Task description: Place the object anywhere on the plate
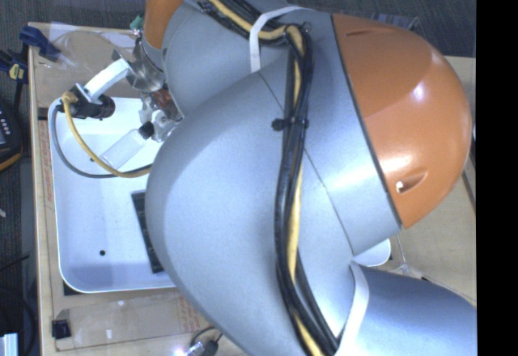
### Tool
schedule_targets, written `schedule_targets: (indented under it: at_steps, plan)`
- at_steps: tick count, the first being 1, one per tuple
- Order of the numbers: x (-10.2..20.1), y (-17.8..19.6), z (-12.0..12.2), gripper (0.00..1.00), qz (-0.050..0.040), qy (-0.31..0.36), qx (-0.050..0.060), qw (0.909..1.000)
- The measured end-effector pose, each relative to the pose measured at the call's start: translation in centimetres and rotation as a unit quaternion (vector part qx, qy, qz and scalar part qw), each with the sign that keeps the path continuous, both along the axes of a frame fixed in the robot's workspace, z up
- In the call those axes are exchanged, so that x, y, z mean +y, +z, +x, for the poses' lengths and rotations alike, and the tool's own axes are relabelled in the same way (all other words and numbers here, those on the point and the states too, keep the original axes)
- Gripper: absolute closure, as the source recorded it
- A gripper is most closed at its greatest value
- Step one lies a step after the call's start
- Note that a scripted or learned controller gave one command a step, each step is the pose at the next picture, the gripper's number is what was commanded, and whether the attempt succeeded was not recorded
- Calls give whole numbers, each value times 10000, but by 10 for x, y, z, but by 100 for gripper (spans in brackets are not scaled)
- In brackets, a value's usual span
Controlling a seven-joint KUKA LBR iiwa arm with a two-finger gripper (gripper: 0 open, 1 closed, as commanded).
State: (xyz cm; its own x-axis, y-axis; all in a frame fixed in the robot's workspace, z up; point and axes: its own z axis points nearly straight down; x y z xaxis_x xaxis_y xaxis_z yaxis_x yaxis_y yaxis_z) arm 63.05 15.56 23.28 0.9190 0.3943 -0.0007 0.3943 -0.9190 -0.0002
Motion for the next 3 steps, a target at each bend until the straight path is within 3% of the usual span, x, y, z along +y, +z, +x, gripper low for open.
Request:
schedule_targets:
  at_steps: [1,2,3]
  plan:
    - [-2,121,-36,100,15,2800,11,9600]
    - [-59,7,-73,100,15,3656,40,9308]
    - [-35,-139,-119,100,16,2431,-11,9700]
